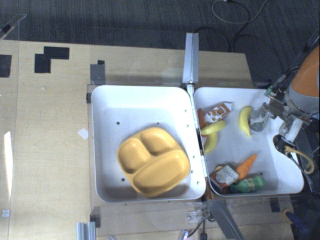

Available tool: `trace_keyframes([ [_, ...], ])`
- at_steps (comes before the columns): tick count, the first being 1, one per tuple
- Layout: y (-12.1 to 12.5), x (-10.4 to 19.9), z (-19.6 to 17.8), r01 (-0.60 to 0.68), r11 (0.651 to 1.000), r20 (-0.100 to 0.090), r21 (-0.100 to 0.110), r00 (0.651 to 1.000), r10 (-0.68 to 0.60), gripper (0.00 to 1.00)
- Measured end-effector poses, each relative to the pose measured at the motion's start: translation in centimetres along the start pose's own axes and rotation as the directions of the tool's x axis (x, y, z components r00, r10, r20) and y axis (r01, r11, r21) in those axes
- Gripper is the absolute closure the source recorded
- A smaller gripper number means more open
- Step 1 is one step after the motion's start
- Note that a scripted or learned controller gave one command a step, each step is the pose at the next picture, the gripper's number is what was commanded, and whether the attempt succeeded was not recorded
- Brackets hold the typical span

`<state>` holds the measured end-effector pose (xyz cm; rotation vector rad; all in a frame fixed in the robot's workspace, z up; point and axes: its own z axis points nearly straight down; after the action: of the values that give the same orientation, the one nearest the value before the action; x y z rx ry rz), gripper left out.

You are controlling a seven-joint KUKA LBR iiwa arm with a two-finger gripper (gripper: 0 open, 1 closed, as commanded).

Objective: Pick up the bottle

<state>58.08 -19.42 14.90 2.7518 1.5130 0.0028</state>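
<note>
Your claw hangs at three o'clock over the right bin, grip unreadable, while the green bottle lies flat at five o'clock, its long axis running left-right.

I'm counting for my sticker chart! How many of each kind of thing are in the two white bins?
Bananas: 3
Carrot: 1
Green bottle: 1
Snack packets: 2
Yellow divided tray: 1
Total: 8
</note>
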Motion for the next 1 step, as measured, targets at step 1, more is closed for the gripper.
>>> trace_keyframes([
  [1,-7.9,-0.37,5.61,-0.115,0.993,0.0,0.003,0.993,0.115,0.0],
])
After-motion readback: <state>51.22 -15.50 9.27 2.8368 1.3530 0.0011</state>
